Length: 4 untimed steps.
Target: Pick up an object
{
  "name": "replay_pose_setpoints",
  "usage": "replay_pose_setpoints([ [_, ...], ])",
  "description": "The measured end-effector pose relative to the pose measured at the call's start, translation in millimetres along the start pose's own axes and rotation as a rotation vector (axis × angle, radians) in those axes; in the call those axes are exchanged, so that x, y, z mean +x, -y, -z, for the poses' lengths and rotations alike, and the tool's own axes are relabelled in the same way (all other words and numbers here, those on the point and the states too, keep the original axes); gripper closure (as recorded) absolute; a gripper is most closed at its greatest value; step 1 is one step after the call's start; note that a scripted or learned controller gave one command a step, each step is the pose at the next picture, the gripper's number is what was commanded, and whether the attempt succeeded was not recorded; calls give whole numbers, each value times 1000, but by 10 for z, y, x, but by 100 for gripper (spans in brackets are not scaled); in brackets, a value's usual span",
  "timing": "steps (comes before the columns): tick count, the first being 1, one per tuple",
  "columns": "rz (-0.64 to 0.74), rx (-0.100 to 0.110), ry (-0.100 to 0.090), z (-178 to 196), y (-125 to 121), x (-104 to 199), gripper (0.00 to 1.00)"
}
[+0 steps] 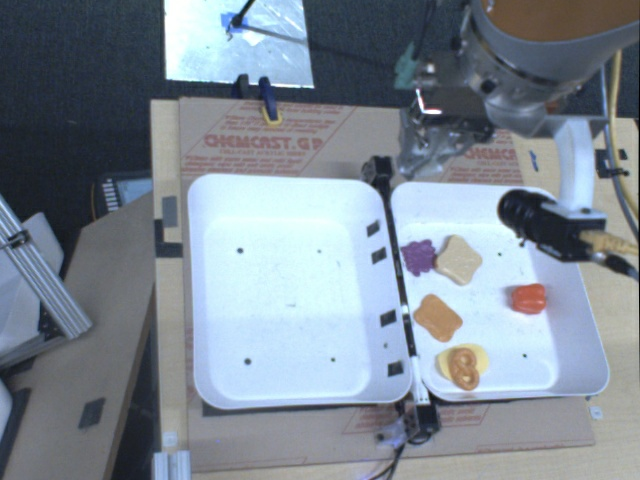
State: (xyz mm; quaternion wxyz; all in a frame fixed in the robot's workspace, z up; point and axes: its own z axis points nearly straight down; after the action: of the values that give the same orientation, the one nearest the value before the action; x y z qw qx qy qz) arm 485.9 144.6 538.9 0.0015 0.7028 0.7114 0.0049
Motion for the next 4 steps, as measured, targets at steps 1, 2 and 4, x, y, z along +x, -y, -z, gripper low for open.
replay_pose_setpoints([
  [1,-2,7,3,-51,-232,622,100],
  [2,-11,18,9,-1208,-393,723,100],
  [4,-6,8,3,-45,-308,890,100],
])
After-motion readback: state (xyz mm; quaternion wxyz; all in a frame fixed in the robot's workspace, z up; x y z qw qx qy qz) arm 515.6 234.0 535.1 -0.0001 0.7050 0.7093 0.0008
